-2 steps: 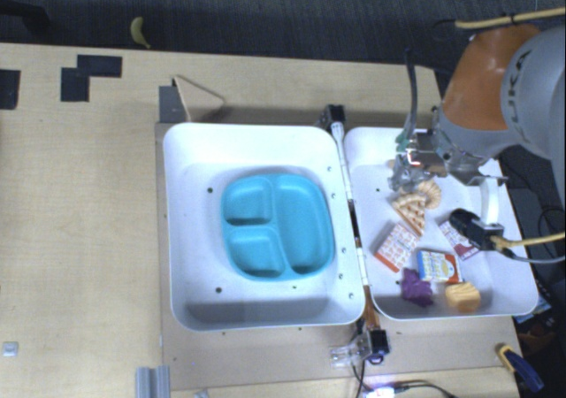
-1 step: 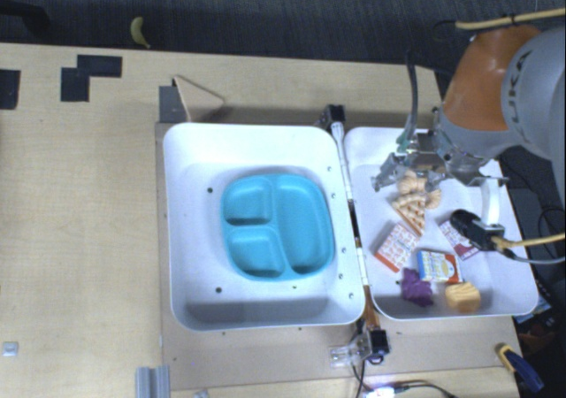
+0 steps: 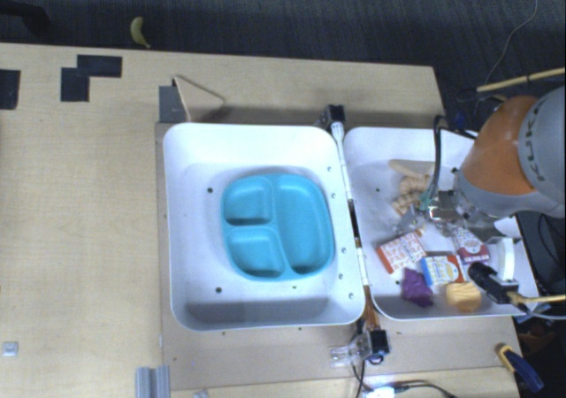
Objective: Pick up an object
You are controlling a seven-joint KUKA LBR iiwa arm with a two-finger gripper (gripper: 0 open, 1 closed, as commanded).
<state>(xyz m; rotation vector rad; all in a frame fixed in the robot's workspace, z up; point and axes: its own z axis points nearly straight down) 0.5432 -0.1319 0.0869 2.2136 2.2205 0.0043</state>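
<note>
Camera view: one slanted look down on the tan wooden counter (image 3: 80,237).
Left white bin (image 3: 190,210): holds a turquoise three-compartment plastic tray (image 3: 279,224) lying flat in its middle, apart from all four walls.
Right white bin (image 3: 371,157): the pickable clutter sits here, bunched toward the near wall: a red-and-white printed packet (image 3: 402,251), a purple crumpled lump (image 3: 416,287), a blue-and-white small carton (image 3: 439,269), a round tan ball (image 3: 462,295) and pale beige pieces (image 3: 409,186).
Claw (image 3: 439,210): low over the packet's far edge, wrist above; whether it is parted or closed I cannot tell.
Open room: the bin's far left corner is bare; the divider rim lies close on the left.
</note>
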